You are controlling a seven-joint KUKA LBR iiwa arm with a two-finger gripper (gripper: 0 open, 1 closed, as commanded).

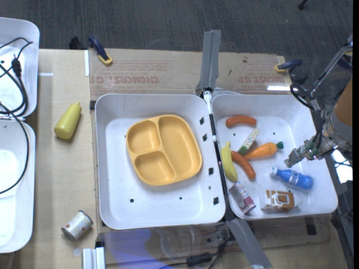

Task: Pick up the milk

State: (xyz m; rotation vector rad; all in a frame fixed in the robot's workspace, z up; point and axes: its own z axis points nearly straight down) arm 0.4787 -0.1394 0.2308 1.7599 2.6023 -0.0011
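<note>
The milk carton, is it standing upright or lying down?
Lying down: the milk carton rests flat on its side on the right bin's floor, its printed face up.

The light was bright and even, coming mostly from above. The white bins (106, 167) looked nearly overexposed, with weak detail on their floors. Shadows were short and soft; the yellow tray (164, 148) cast only a thin one. The picture was slightly grainy and soft, and a bluish glare appeared near the bottom edge.
</note>
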